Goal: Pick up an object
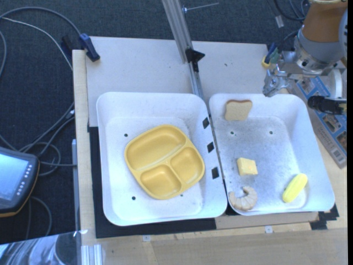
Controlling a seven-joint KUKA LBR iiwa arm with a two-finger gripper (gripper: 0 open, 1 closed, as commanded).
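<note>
The right bin (309,126) holds several toy foods. A tan bread slice (238,110) lies at its far left corner, and a yellow cheese block (247,167) sits near the middle. A pale curled shrimp (243,198) rests at the near left corner, and a yellow banana-like piece (294,187) lies at the near right. My gripper (272,87) hangs above the bin's far rim, right of the bread slice and apart from it. Nothing shows in its grasp.
A yellow three-compartment plate (164,161) lies in the left bin (110,120). A slanted metal pole (182,32) rises from between the bins at the back. Cables and a blue clamp (88,47) lie to the left, off the bench.
</note>
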